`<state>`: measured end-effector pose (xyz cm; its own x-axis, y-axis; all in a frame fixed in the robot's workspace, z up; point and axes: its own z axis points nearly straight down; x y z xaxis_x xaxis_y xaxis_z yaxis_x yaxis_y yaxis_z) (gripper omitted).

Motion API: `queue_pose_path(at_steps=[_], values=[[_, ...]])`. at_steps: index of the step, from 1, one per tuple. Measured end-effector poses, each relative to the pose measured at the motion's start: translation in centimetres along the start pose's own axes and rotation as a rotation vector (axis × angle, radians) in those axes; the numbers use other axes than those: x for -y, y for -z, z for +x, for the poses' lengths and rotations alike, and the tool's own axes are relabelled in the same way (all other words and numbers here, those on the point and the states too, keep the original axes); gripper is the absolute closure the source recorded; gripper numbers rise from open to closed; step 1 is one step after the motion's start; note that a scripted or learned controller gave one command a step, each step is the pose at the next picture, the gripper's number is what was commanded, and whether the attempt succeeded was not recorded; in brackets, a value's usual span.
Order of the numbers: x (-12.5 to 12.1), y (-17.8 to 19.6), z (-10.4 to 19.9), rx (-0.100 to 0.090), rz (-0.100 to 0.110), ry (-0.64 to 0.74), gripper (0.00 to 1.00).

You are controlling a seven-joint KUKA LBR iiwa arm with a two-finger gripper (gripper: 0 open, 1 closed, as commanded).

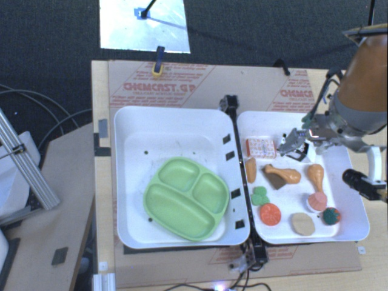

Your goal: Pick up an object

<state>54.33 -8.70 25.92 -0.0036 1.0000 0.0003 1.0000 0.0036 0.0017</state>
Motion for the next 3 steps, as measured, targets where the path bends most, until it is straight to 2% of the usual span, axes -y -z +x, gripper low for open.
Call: queue_pose_path(at_steps=[1, 2, 3], values=[[3.9, -13.5, -0.2, -0.002, 0.014, -0.004, 0.00], [4.7, -17.7, -4.0, 0.001, 0.005, -0.007, 0.00], [-1.5, -16.8, -1.1, 0.001, -0.006, 0.004, 0.00]])
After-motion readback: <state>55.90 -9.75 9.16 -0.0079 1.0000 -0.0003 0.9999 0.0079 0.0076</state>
